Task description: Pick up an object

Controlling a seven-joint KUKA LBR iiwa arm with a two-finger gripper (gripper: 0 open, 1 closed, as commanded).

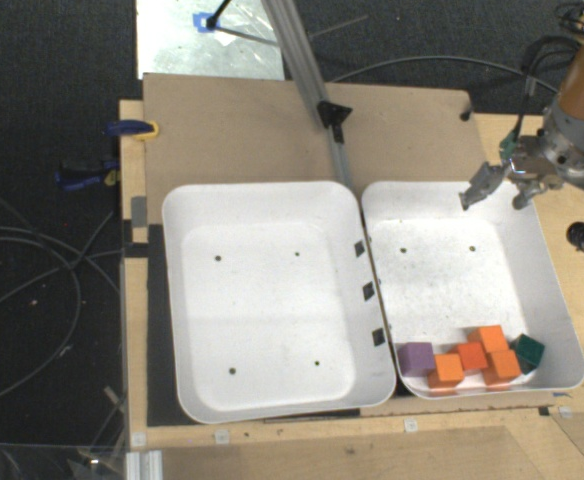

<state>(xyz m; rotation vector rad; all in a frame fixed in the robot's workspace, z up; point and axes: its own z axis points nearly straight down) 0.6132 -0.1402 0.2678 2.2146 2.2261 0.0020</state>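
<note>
Tan bench (232,128) on dark carpet (42,58)

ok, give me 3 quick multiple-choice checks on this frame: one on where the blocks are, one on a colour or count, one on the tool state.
1. Where do the blocks lie?
A. near corner of the right bin
B. middle of the left bin
C. on the bench outside the bins

2. How many purple blocks are there?
A. three
B. none
C. one

3. What is the tool doing?
A. clamped on an orange block
B. open, holding nothing, above the right bin's far edge
C. resting on the floor of the left bin

Answers:
1 A: the blocks are heaped at the near rim of the right bin.
2 C: a single purple block lies beside the orange blocks and a green block.
3 B: the tool has its fingers spread with nothing between them, far from the heap.
</note>
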